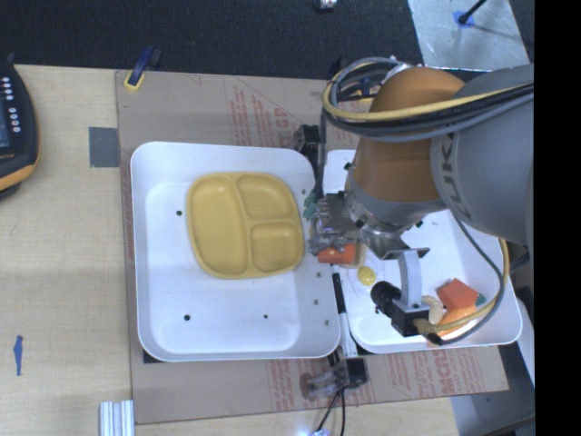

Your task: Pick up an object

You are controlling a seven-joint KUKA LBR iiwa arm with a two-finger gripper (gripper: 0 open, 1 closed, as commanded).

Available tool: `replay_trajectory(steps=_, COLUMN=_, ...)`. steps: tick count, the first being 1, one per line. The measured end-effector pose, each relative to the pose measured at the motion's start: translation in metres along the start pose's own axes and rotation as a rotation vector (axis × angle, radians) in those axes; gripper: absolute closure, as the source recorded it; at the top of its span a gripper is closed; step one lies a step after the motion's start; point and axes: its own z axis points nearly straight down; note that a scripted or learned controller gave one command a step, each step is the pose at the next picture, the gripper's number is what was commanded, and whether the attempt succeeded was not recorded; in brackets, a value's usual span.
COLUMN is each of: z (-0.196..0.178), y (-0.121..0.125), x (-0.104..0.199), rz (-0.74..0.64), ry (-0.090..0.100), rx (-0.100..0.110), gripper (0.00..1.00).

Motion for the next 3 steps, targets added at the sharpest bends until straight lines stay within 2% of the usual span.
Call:
replay_trajectory(steps=1, z=0.009, y=0.027, x=-0.064, rz=0.006, ry=0.000, rx=-0.008, gripper=1.00)
replay_trajectory(steps=2, z=0.009, y=0.075, x=-0.016, rz=-0.005, ry=0.002, rx=-0.009, gripper=1.00)
replay_trajectory(steps=3, z=-0.001, y=0.073, x=-0.018, rz=-0.009, ry=0.001, rx=-0.003, gripper=1.00)
